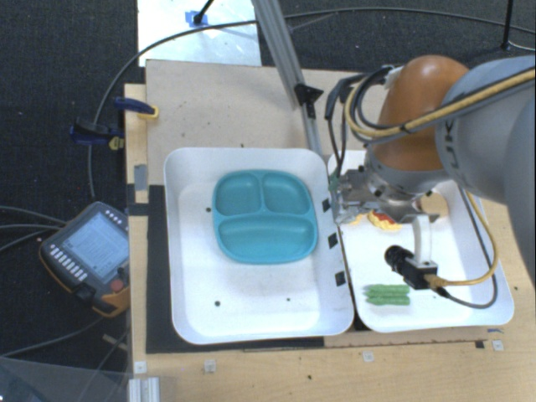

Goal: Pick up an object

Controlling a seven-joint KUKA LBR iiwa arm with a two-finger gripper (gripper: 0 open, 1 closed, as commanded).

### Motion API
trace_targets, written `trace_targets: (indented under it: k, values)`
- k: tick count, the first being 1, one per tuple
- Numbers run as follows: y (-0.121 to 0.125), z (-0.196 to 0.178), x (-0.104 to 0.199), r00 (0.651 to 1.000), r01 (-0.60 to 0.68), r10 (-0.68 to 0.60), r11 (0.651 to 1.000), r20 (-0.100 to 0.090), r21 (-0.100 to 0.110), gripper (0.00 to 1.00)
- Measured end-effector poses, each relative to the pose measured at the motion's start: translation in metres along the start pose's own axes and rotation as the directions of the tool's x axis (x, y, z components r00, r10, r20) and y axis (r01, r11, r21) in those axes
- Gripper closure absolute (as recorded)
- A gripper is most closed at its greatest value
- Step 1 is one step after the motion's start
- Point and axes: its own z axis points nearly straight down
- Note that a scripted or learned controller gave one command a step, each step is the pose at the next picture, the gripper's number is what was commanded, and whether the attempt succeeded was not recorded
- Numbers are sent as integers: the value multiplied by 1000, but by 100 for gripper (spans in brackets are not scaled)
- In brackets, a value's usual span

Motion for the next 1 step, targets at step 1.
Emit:
trace_targets:
  k: [1]
  values:
    - [-18,7,43,1000,-2,2,1000,1,1,100]
